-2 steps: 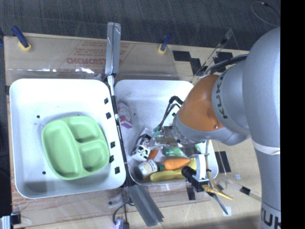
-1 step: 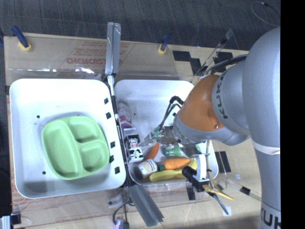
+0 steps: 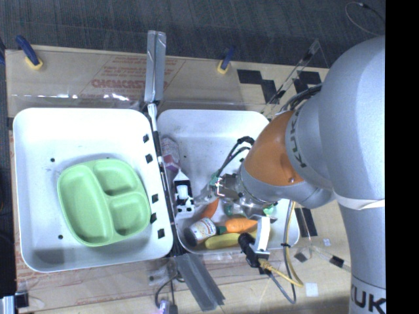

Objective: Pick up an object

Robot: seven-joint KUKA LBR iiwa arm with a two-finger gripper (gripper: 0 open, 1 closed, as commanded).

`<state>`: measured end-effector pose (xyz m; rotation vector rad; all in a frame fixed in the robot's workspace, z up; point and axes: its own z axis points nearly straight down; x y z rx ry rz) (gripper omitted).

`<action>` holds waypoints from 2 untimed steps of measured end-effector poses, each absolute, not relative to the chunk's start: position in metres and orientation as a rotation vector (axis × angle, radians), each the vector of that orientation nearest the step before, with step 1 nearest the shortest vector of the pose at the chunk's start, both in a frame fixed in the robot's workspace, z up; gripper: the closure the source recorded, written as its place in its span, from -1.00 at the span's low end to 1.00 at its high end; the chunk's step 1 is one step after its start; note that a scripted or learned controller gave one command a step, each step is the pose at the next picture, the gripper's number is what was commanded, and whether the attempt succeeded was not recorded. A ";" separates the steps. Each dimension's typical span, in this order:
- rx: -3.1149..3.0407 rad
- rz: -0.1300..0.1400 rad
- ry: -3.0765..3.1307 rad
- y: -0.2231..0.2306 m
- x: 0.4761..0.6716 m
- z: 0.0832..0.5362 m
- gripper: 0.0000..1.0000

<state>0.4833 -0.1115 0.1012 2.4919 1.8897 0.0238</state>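
Observation:
The right bin (image 3: 209, 126) holds a pile of small items at its near end: an orange carrot (image 3: 239, 225), a yellow banana (image 3: 222, 241), a small jar with a label (image 3: 202, 229), an orange piece (image 3: 211, 208) and a black-and-white bottle (image 3: 182, 192). The arm's orange-banded wrist (image 3: 278, 159) hangs over the bin's near right part. My gripper (image 3: 230, 205) is down among the items, just above the carrot, and its fingers are hidden by the wrist.
The left bin (image 3: 39, 136) holds a green divided tray (image 3: 105, 201). A grey divider bar (image 3: 154, 70) runs between the bins. A clear bottle (image 3: 170, 154) lies by the right bin's left wall. Cables (image 3: 285, 273) trail off the bin's near right corner.

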 end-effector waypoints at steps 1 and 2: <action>2.500 -0.001 1.906 -0.083 0.500 0.192 -1.00; 2.352 0.021 2.073 -0.094 0.508 0.110 -1.00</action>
